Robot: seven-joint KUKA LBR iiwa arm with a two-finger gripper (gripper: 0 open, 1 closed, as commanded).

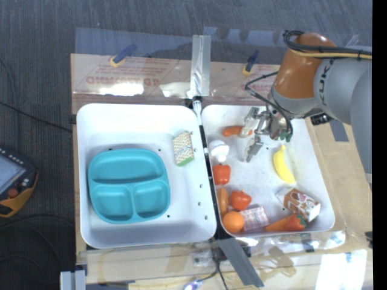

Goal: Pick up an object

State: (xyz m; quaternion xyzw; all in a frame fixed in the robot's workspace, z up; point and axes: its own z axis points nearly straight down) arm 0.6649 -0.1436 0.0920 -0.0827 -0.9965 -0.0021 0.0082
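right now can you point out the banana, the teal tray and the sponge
banana (283, 165), camera view, middle of the yellow fruit, right bin
teal tray (128, 183), camera view, the ridge between its compartments, left bin
sponge (183, 148), camera view, centre of its speckled top face, left bin

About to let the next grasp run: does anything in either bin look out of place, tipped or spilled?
Nothing looks spilled or damaged. The small carton lies on its side in the right bin, near a carrot. In the left bin, a sponge sits beside the teal divided plate, not on it. The gripper hangs above the right bin.
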